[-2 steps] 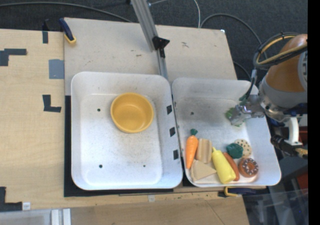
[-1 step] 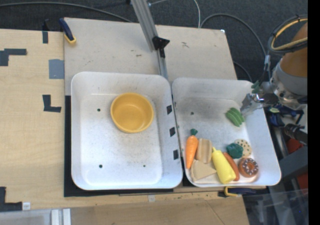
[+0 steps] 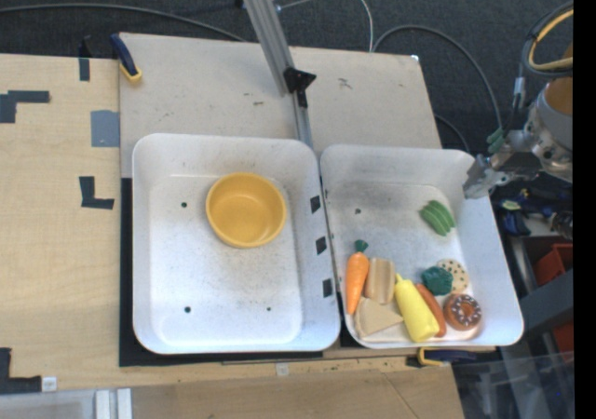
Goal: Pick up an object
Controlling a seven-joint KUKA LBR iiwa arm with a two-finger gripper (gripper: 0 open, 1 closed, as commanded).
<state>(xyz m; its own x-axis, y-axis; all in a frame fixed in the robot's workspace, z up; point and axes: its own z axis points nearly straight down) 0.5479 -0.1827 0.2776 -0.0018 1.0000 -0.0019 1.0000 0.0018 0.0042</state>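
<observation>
- Step in hand, as judged: approach. The gripper [image 3: 477,177] is seen at the right bin's [image 3: 391,170] upper right rim, not yet down among the objects; nothing is seen between its fingers.
- Jaw state: cannot be told. The fingertips are small and dark against the rim, and no gap can be made out.
- Nearest candidate, taken as the task's thing: a green vegetable [image 3: 437,216], lying alone on the bin floor, below and left of the gripper, near it but apart.
- Long axis of the green vegetable: run on a diagonal, from upper left to lower right. Which end is the tip cannot be made out.
- Next move, as judged: the gripper would need to be carried inward over the rim and lowered onto the green piece, with the fingers set across its diagonal rather than along it.
- Other candidates are crowded in the bin's lower part, well below the gripper: a carrot [image 3: 356,280], upright in the view with its green top toward the far edge; a beige wedge [image 3: 377,301] just beside it; a yellow bottle-shaped piece [image 3: 416,307] tilted, narrow end up-left; a doughnut [image 3: 462,312]; a dark green lump [image 3: 436,279]. These are touching or nearly so; a clean grasp there is judged harder.
- In the left bin [image 3: 154,222], far left of the gripper, a yellow bowl [image 3: 246,209] is seated open side up.
</observation>
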